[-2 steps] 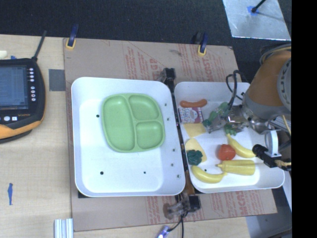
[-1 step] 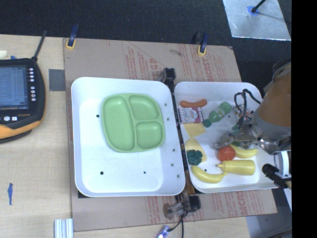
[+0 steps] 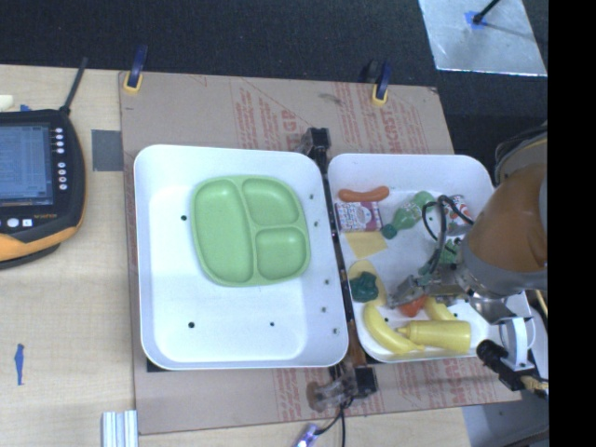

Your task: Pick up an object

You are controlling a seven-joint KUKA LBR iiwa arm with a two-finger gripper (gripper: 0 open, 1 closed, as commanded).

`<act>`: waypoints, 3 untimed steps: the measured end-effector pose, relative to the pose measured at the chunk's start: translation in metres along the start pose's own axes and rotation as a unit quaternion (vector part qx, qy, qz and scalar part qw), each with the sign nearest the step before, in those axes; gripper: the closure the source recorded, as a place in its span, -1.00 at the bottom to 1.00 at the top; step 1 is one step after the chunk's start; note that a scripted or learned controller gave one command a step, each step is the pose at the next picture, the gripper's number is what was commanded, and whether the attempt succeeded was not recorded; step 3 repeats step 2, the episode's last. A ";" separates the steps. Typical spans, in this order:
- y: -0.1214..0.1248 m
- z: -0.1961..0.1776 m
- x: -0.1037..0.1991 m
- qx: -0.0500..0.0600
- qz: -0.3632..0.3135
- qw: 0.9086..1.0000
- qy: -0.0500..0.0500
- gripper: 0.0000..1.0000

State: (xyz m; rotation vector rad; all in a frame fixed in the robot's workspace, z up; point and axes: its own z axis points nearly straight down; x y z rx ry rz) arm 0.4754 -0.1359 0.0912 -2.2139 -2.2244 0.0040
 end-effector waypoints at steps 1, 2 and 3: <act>0.000 -0.011 -0.001 0.000 -0.002 1.000 -0.001 1.00; 0.061 -0.102 0.097 -0.001 0.000 1.000 0.001 1.00; 0.061 -0.102 0.097 -0.001 0.000 1.000 0.001 1.00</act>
